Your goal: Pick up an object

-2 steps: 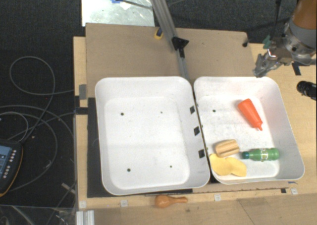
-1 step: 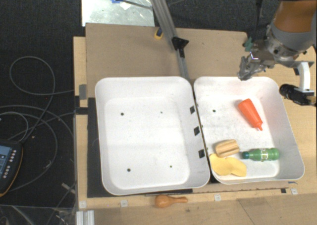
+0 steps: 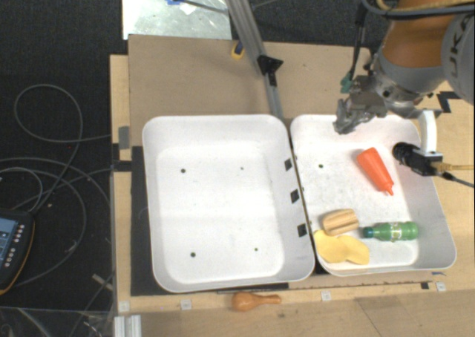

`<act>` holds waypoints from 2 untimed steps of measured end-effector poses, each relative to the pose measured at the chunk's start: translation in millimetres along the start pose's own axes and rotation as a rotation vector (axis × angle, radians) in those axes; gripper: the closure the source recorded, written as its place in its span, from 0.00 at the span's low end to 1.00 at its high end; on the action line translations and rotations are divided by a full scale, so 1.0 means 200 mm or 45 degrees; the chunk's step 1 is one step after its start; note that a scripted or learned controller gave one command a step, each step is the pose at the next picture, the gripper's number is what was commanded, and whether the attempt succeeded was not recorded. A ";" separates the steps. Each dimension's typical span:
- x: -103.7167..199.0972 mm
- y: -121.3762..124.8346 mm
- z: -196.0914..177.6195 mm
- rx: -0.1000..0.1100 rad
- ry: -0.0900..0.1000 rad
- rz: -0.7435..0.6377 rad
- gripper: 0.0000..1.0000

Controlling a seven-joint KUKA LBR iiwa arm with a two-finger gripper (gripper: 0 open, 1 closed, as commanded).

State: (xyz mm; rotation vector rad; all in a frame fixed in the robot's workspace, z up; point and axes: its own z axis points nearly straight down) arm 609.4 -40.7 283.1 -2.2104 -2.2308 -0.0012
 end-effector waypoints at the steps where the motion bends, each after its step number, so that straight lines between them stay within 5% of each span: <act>1: 0.24 -0.06 0.01 -0.001 0.001 -0.001 1.00; 2: 0.54 -0.11 0.08 0.000 0.002 -0.003 1.00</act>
